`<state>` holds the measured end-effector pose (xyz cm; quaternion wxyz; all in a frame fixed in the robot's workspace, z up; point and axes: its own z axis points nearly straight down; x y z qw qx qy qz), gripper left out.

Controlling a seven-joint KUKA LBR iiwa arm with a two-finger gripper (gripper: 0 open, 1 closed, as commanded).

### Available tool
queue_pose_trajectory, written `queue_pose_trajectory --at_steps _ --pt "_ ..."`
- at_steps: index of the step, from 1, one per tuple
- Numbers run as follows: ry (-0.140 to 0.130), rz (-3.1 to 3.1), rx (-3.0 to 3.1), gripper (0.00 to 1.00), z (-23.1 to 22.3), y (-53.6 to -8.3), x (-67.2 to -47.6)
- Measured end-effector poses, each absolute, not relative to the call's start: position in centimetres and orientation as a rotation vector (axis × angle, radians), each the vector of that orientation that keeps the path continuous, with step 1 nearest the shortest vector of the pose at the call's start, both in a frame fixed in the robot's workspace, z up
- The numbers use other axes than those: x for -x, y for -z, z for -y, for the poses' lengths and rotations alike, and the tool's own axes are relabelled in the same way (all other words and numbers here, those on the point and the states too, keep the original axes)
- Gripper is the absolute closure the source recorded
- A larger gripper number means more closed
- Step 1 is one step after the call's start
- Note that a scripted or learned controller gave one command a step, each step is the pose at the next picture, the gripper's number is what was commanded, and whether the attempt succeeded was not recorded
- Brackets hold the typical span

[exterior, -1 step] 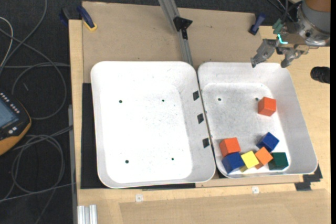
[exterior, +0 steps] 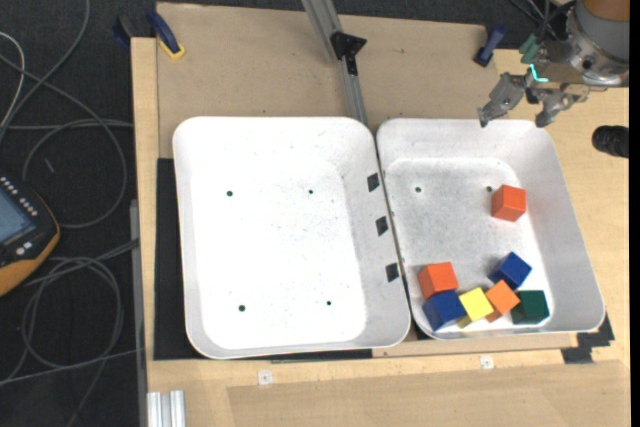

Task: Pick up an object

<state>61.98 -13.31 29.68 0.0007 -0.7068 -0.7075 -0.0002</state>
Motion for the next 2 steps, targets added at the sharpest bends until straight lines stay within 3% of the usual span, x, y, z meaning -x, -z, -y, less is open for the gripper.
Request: queue_pose_trajectory --at_steps 2 --pt "-0.005 2.219 2.216 0.0 13.0 -18.3 -62.3"
